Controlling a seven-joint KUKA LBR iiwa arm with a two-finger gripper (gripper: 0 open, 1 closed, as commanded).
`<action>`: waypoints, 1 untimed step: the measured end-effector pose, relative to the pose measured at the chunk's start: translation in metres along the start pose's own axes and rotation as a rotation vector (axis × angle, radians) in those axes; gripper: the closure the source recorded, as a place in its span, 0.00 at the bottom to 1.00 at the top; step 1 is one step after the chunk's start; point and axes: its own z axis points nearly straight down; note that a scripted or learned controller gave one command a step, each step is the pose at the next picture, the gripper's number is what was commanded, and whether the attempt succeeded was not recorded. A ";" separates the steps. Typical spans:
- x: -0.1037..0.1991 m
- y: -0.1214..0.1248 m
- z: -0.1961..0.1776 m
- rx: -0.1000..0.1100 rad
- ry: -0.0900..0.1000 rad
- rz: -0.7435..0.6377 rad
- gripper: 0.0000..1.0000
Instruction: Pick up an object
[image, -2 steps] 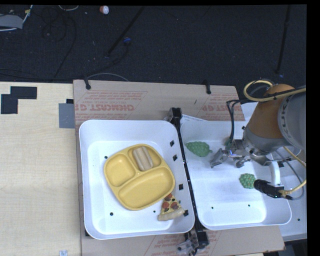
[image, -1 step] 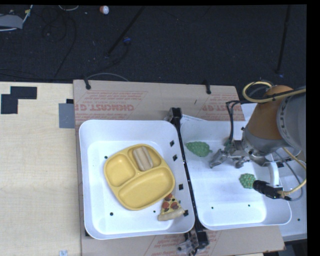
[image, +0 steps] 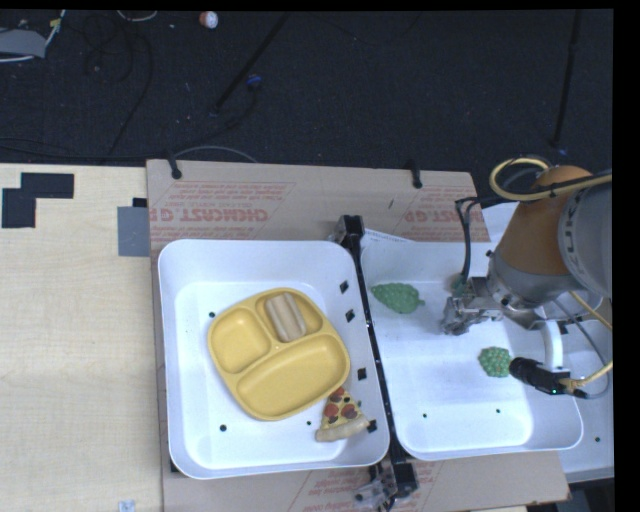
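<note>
My gripper (image: 456, 320) hangs low over the right bin (image: 470, 425), near its middle back, on the grey arm with the orange band (image: 540, 235). A leafy green toy (image: 397, 297) lies on the bin floor to the gripper's left, apart from it. A second green knobbly piece (image: 494, 361) lies just to the gripper's lower right. A small green bit (image: 460, 286) shows right behind the gripper. I see nothing held in the gripper.
The left bin (image: 190, 300) holds a yellow divided plate (image: 280, 375) with a tan bread-like piece (image: 288, 317) in one compartment. A pizza slice toy (image: 341, 415) lies by the plate's lower right. A black divider (image: 362, 330) runs between the bins. Cables (image: 560, 375) trail off the arm.
</note>
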 end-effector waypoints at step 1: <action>0.001 0.002 -0.063 -0.007 -0.002 -0.003 1.00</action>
